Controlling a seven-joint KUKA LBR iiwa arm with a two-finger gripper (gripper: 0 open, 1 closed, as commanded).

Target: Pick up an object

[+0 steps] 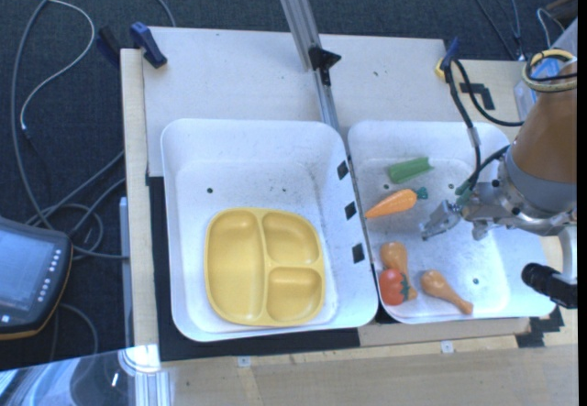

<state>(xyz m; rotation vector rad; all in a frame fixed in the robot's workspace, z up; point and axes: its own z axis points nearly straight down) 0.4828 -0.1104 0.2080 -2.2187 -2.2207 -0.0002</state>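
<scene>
Dark carpet floor (73, 74) w/ loose cables (55, 19) around my pale wood surface (229, 65); black screen device (27, 276) at left.

Both bins are white: the left bin (183, 157) and the right bin (486, 280), each flecked with small dark specks. A pale yellow divided plate (266, 265) lies in the left one. In the right are a green cucumber (408, 169), an orange carrot (393, 203) with a green top, a red tomato (392, 286), and two tan-orange pieces (446, 291). The desk (229, 74) is off-white, the floor (64, 74) dark blue-grey, the arm (550, 134) grey with an orange-brown band
</scene>
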